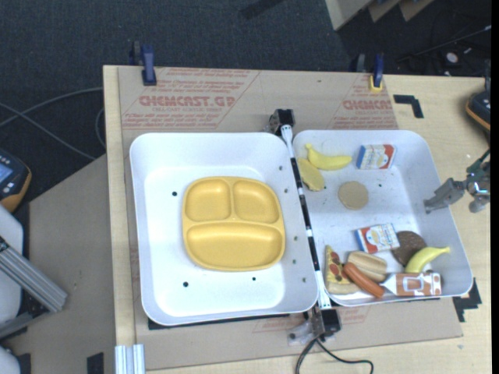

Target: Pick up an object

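My gripper (454, 193) sits at the right rim of the right-hand shallow white plastic bin (413, 150). From this high slanted view I see grey metal pieces, one pointing left over the rim, and I cannot tell how the tool stands.

The things to pick lie in that bin. Near its top left, a smooth yellow plastic banana (327, 160) rests just beside a duller yellow lump (312, 176) against the left wall. To the right of the banana lies a small white carton with red and blue print (375, 157). Below them, apart from the rest, is a flat round tan disc (353, 195).

The lower part is crowded: a second small printed carton (376, 237), a dark brown rounded piece (407, 247), a small yellow banana (425, 257), a hot dog in a tan bun (365, 269), a pizza slice (334, 272) and an orange-and-white packet (417, 285), lying close together.

The left-hand white bin (156, 209) holds a glossy yellow plastic plate with three compartments (233, 224). Both bins rest on a brown printed cardboard sheet (195, 96).
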Action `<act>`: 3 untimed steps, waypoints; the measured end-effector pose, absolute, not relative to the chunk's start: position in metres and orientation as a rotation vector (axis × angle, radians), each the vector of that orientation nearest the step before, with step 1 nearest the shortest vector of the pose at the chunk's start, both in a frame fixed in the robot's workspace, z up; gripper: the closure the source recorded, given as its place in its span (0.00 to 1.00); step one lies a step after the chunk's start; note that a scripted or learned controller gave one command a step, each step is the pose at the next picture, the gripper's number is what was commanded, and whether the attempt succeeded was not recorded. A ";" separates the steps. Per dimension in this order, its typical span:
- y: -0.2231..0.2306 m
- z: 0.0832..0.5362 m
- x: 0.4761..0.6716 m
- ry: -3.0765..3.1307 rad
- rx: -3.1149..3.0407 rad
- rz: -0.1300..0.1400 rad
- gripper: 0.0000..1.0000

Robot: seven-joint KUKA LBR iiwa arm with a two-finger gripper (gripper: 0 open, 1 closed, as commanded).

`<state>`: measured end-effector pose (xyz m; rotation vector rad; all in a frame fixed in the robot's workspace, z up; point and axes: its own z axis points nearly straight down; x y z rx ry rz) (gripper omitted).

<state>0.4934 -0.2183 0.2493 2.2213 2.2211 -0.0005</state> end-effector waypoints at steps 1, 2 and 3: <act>-0.206 0.115 0.572 2.231 2.221 -0.003 0.00; -0.220 0.084 0.515 2.230 2.228 0.008 0.00; -0.155 0.109 0.576 2.228 2.208 0.008 0.00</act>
